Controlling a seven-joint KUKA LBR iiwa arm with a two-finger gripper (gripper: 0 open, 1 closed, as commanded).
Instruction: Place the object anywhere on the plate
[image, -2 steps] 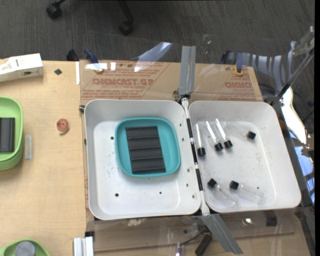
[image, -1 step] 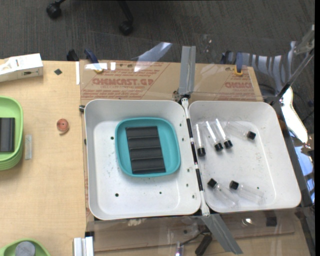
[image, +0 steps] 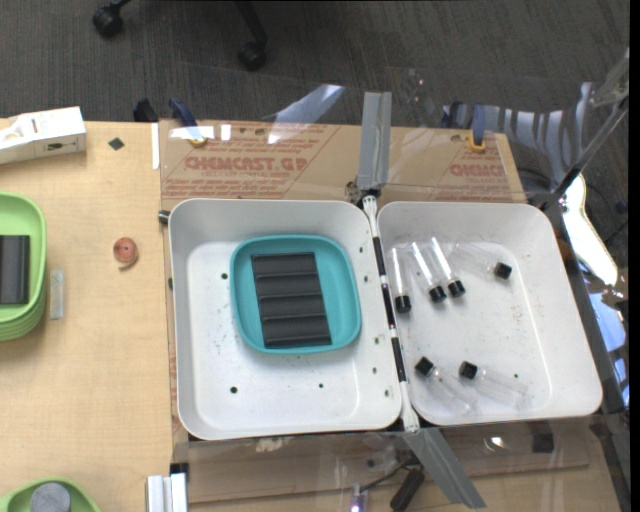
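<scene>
The task's things are clear plastic tubes with black caps, lying flat in the right shallow white bin (image: 560, 330). Three tubes (image: 428, 266) lie side by side near that bin's upper left corner, caps toward the bin's middle; one tube (image: 490, 262) lies toward the upper edge, cap to the right; two more tubes (image: 470, 385) lie near the lower edge, their caps to the left. Their transparent bodies are faint against the white floor. The teal square plastic plate (image: 345, 300), with a dark ribbed insert (image: 290, 298), sits in the middle of the left white bin (image: 200, 340), apart from every tube. Brown cardboard (image: 260, 160) lies behind both bins.
</scene>
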